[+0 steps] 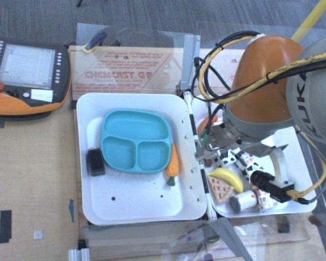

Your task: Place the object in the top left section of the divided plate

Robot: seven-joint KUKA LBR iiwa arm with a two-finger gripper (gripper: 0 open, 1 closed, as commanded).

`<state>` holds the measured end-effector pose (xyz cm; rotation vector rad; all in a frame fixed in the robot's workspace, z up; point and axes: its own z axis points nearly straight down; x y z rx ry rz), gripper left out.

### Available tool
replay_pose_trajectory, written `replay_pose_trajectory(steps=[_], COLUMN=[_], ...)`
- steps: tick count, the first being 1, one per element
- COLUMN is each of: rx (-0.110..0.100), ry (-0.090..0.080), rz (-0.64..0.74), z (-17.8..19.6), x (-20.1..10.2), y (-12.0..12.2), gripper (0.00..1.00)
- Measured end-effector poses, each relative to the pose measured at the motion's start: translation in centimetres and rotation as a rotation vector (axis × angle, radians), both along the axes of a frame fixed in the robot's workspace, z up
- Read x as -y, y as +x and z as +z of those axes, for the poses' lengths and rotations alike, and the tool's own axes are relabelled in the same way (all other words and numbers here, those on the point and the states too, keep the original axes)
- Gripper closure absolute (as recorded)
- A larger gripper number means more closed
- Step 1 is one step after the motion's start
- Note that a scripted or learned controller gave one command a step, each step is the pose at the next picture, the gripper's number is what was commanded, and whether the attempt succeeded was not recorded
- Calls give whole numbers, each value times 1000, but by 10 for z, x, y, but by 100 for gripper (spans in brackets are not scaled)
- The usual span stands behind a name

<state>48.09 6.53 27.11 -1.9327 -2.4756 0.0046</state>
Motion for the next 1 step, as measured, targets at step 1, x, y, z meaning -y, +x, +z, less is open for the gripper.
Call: replay_pose_trajectory(steps=[1], rx=[-1], ry=[-1], rz=[2], z=[61], x=[3], y=[0], gripper=[100])
